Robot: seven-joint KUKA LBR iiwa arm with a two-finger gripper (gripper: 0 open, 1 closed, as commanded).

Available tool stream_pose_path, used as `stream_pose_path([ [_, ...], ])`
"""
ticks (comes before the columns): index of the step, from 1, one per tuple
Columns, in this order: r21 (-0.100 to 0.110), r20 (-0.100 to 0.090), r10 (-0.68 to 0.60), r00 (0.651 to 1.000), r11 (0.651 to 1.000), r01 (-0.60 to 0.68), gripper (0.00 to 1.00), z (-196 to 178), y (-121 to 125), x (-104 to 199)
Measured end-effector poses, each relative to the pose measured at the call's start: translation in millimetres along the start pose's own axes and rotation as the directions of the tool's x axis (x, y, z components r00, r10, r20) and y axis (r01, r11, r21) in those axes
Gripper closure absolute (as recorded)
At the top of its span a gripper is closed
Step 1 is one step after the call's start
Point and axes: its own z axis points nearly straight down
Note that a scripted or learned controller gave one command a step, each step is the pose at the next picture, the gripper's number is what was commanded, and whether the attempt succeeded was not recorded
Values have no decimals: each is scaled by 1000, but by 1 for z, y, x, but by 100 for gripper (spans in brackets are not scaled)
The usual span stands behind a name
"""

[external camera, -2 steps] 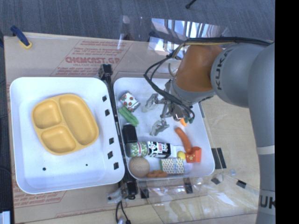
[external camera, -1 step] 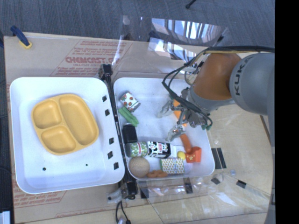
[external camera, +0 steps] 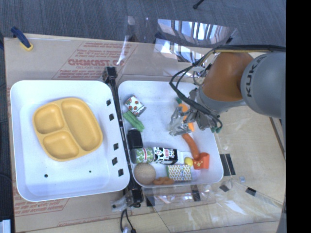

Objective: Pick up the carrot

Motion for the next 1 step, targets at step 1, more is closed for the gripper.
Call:
stream_pose_path([
  [1, 1, 1, 414, 910, 910, -414, 100, -63, 18, -1],
])
